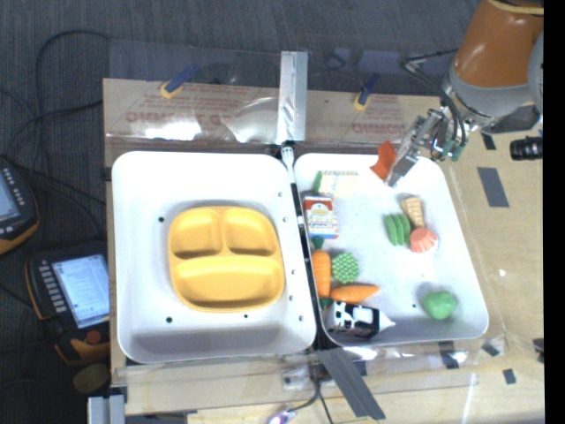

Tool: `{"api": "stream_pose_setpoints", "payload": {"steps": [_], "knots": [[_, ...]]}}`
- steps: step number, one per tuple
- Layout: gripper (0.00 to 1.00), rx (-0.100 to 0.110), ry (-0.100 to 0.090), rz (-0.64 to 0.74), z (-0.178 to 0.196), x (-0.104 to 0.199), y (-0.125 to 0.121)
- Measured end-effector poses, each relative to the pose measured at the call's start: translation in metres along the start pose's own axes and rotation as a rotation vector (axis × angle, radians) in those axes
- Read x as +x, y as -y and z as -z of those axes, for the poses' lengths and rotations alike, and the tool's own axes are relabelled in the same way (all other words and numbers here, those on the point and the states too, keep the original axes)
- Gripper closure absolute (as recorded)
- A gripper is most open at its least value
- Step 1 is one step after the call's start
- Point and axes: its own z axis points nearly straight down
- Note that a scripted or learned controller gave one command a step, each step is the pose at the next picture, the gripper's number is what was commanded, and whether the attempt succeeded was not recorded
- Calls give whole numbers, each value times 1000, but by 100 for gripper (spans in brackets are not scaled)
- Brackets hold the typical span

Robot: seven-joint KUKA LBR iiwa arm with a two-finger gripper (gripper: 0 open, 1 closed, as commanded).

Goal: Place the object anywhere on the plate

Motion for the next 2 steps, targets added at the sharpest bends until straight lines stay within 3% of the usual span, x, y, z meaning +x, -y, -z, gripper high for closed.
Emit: {"api": "stream_pose_setpoints", "payload": {"steps": [1, 2], "knots": [[100, -2, -6, -227, -67, 84, -9], [100, -3, -4, -207, -36, 141, -77]]}}
